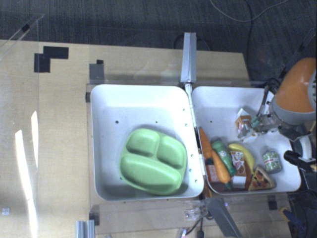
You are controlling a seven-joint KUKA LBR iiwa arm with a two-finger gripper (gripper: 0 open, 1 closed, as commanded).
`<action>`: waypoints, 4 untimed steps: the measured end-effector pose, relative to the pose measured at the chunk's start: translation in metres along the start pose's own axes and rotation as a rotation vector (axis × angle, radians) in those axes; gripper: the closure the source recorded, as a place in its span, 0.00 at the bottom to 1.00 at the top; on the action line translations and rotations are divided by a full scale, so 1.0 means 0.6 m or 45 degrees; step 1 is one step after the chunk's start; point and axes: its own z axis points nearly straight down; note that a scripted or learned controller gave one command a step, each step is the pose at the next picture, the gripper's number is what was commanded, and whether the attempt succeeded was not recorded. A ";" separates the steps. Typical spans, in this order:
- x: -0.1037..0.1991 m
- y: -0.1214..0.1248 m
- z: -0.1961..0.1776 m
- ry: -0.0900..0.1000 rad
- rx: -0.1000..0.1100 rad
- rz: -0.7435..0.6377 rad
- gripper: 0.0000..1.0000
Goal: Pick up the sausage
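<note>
Pizza slice (260, 178) is lying at the near rim of the right bin (218, 100), crowded in with a banana (243, 153), a green bottle (222, 153), a carrot (222, 168) and a small green can (271, 161). What is most likely the sausage (203, 143) is resting as a slim orange-red length along that bin's left wall, just beside the bottle and touching or nearly touching the carrot's top. The gripper (258, 123) is hovering on the far right side of the same bin, next to a crumpled snack packet (243, 124) and well apart from the sausage; whether the claw is spread or closed cannot be told here, and nothing is visibly pinched in it. To do this well, the arm is needing to cross leftward, turn the claw across the sausage's narrow width, and come down clear of the wall and the bottle. The left bin (114, 108) is holding a green divided plate (153, 160).
</note>
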 end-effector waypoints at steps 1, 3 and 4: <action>0.083 -0.075 0.008 -0.009 -0.027 0.314 1.00; -0.003 0.012 0.011 -0.010 -0.014 -0.264 1.00; 0.101 0.010 0.009 -0.006 -0.020 0.055 1.00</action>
